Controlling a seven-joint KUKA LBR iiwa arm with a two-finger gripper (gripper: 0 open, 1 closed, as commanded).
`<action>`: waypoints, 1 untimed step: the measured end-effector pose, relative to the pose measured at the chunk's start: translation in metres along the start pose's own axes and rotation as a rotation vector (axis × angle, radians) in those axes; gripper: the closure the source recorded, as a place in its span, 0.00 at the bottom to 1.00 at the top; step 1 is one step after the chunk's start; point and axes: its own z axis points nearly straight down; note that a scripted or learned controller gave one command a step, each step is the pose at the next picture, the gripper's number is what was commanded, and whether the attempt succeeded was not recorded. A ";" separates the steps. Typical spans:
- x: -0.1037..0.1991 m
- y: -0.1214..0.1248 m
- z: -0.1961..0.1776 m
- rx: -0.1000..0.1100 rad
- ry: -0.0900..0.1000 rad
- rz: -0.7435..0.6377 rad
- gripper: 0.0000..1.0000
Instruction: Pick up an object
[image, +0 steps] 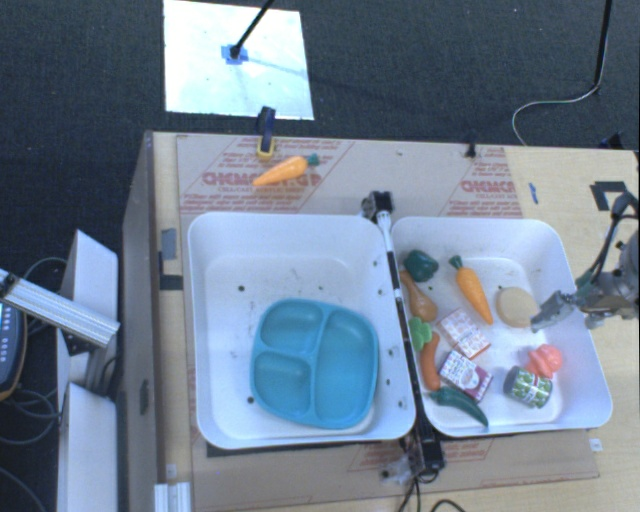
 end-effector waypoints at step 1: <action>0.064 -0.004 0.131 -0.012 -0.001 0.001 0.00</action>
